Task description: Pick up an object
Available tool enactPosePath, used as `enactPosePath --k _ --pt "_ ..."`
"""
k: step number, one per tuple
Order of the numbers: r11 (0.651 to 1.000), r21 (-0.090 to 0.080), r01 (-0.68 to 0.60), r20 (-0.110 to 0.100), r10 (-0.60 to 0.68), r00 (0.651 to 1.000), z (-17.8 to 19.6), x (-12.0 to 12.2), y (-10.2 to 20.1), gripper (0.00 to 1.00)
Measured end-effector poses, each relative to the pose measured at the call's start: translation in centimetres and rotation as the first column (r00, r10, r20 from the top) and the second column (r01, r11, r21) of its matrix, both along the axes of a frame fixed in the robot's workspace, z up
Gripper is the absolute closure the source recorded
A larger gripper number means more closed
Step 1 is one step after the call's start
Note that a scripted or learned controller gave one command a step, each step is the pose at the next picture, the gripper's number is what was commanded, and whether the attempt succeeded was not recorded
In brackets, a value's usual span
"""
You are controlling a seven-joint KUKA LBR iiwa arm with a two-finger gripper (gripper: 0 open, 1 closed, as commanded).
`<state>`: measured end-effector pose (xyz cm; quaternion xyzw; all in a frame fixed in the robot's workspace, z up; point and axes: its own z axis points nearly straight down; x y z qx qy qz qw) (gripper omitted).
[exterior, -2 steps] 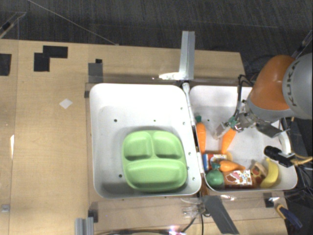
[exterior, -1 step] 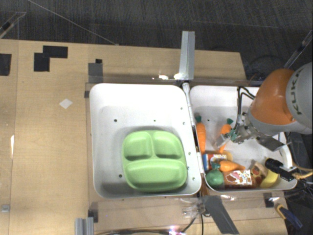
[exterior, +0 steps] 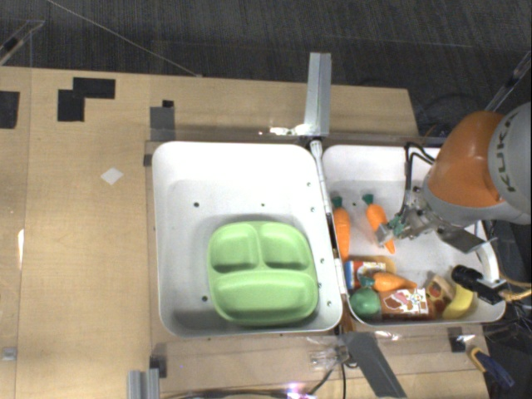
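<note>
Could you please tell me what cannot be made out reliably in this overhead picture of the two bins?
- Gripper above a carrot: too small and blurred to tell open, shut or touching.
- Right bin: its right side is hidden under the arm.
- Pile in its near corner: the green ball, the box and their neighbours overlap; the label is unreadable.

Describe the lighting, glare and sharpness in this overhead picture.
Camera view: even, soft light; the green tray casts a faint shadow on the left bin; a small bright glare sits on the divider post; the gripper and small toys look soft, with fine detail lost.
</note>
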<state>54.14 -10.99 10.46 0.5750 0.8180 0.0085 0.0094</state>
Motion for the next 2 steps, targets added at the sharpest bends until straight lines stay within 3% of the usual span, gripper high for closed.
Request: enactPosePath --k 1,2 --pt "0.999 -0.002 0.054 -0.019 -0.054 0.998 8.1 2.0 6.8 1.0" --pt "0.999 -0.003 -0.037 -0.019 0.036 0.999 10.4 5.2 8.7 1.0"
